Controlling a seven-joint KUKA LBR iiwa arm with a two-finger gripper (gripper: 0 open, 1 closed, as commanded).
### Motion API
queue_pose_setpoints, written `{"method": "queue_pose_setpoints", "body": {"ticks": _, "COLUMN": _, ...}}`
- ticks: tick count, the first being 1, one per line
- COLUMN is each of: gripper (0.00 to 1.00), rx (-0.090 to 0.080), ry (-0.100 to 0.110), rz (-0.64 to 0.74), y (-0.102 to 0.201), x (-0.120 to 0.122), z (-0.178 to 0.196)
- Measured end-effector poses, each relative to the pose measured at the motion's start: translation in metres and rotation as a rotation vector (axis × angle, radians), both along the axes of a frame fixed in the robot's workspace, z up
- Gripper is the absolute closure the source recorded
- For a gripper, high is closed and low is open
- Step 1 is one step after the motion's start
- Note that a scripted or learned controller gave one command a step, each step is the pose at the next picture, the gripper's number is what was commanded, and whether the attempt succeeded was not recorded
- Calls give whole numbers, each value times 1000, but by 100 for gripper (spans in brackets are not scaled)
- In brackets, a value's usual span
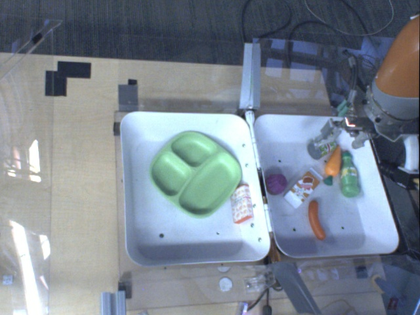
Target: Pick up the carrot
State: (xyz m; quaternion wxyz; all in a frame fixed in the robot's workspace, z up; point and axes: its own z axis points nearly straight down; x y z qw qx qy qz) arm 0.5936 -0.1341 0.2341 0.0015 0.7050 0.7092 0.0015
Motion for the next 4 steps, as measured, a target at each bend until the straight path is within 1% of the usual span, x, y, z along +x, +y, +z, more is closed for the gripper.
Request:
{"method": "queue_pose_setpoints", "body": {"ticks": 1, "gripper": 0, "rx": -1, "ry": 1, "rz": -135, "y": -58, "x": 25, "z": -64}}
{"method": "queue_pose_setpoints", "body": {"ticks": 2, "gripper": 0, "rx": -4, "ry": -17, "rz": -219, "y": -58, "x": 28, "z": -130}}
{"method": "queue_pose_setpoints", "body": {"ticks": 3, "gripper": 0, "rx": 0, "ry": -2, "rz": -161, "y": -57, "x": 19, "z": -146}}
{"method": "queue_pose_setpoints", "body": {"ticks": 4, "gripper": 100, "rx": 0, "ry": -8, "rz": -159, "y": -55, "x": 22, "z": -134}}
